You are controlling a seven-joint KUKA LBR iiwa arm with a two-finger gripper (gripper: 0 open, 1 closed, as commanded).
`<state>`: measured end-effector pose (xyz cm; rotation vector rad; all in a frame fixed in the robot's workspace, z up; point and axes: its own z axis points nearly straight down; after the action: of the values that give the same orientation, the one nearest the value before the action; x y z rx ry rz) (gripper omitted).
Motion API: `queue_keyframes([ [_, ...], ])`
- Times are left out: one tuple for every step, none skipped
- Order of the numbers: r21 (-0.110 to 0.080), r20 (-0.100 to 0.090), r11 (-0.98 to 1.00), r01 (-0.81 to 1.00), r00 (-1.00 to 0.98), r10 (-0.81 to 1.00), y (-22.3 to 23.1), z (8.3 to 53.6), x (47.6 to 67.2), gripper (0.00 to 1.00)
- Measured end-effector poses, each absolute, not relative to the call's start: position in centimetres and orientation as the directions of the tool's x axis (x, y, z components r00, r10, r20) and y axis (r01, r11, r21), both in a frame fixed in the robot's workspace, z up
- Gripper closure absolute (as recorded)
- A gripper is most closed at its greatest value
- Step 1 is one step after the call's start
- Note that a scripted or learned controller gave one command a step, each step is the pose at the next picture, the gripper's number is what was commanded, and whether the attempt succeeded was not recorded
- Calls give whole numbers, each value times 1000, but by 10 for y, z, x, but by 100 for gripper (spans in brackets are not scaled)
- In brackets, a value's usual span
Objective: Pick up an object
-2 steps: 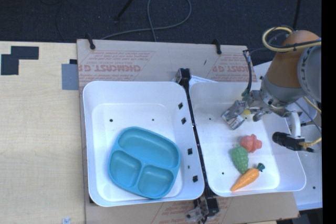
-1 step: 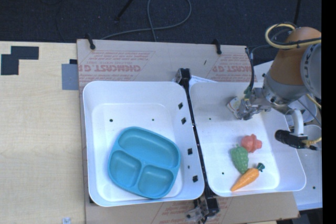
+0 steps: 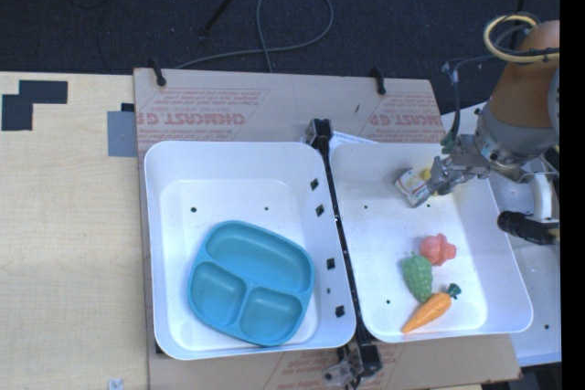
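My gripper (image 3: pixel 416 188) hangs low over the upper middle of the right bin (image 3: pixel 512 288), at the end of the grey arm with its orange band (image 3: pixel 526 91). A small yellow patch (image 3: pixel 424 174) shows right at the gripper; I cannot tell whether it is an object or part of the tool. Three toys lie toward the bin's front, well below the gripper: a pink-red piece (image 3: pixel 438 248), a green bumpy piece (image 3: pixel 419 276) and an orange carrot with a green top (image 3: pixel 430 310).
The left bin (image 3: pixel 174 196) holds a blue divided plate (image 3: pixel 251 281). A black divider with clips (image 3: pixel 331 233) runs between the bins. Cardboard (image 3: pixel 228 110) lies under both, and cables trail on the dark floor behind.
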<state>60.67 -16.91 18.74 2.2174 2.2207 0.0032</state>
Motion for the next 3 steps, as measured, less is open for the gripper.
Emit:
queue_keyframes([
  [1,0,1,1000,-1,1000,-170,210,607,100],
  [-3,2,5,1000,-5,1000,-118,216,602,100],
  [-5,3,4,1000,-4,1000,-63,217,595,100],
])
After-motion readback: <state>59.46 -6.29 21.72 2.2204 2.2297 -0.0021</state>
